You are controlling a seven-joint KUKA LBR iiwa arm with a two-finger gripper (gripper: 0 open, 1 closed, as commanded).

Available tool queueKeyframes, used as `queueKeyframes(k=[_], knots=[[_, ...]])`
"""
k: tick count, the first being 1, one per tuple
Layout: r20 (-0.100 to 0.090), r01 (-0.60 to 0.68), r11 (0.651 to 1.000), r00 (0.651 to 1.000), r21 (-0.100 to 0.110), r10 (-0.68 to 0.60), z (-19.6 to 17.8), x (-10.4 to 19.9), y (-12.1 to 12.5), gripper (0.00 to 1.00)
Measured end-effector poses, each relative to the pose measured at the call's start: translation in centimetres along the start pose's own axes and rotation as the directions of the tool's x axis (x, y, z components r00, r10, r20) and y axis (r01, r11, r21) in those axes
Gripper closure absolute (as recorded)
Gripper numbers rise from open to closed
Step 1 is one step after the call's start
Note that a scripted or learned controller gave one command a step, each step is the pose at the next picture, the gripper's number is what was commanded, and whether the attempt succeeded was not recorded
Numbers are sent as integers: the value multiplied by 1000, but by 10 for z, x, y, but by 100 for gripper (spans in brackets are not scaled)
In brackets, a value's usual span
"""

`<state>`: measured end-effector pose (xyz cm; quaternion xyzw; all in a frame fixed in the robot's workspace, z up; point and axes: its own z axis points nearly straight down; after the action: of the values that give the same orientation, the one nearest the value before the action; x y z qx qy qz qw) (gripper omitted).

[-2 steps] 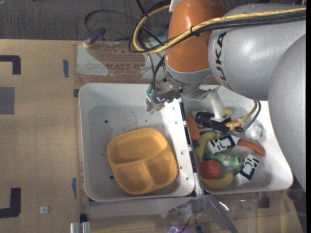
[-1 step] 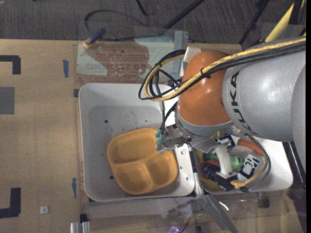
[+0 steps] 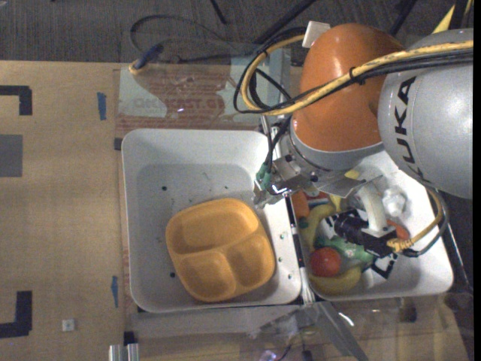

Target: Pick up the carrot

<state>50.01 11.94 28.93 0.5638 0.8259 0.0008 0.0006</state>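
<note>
Arm (image 3: 361,104) bends over right bin (image 3: 440,277) (gripper (image 3: 274,189) near carrot (image 3: 301,204)).

We see wooden bench (image 3: 60,224) carrying two white bins side by side. Left bin (image 3: 143,171) sits centre; right bin (image 3: 432,277) touches it at its 3 o'clock. Black tape marks (image 3: 16,100) at bench's 9 o'clock edge, blue tape bits (image 3: 101,105) near left bin's 10 o'clock corner. Clear plastic sheet (image 3: 180,96) at 12 o'clock of left bin.
</note>
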Motion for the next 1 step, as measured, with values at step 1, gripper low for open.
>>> queueKeyframes(k=[1], knots=[[0,-102,995,995,-1,102,40,31,53,100]])
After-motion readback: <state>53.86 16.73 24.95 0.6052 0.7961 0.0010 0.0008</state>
